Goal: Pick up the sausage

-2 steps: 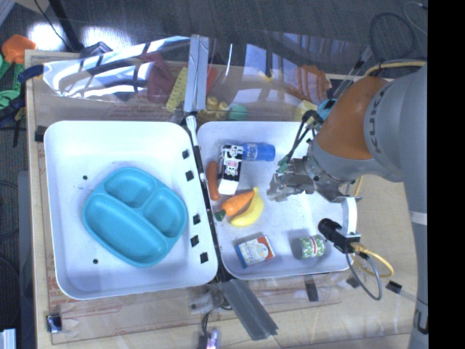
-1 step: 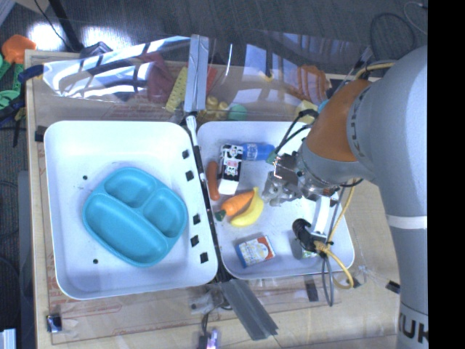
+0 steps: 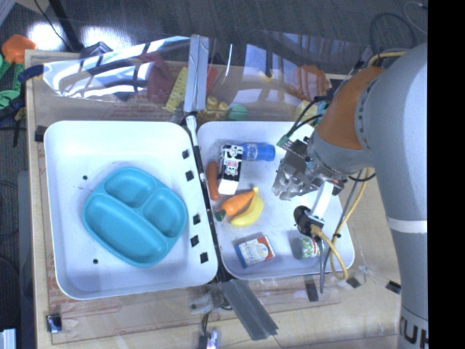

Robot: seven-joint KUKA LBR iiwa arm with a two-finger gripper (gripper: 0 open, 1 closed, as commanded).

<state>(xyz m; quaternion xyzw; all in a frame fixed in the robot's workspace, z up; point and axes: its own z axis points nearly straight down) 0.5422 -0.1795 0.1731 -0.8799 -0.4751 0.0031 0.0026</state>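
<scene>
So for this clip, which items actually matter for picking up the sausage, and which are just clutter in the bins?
Job in hand:
- sausage, along the right bin's left wall
- pincer, above the right bin

Lying about:
- blue divided plate in the left bin
- carrot
- banana
- black-and-white carton
- blue bottle
- small box
- small can

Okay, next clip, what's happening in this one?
A grey KUKA arm reaches in from the right, its gripper hanging over the right bin, with nothing visibly held. The sausage lies untouched along that bin's left wall, beside a black-and-white carton, a carrot and a banana. A blue bottle, a small box and a small can also sit there. The left bin holds a blue divided plate.
</scene>
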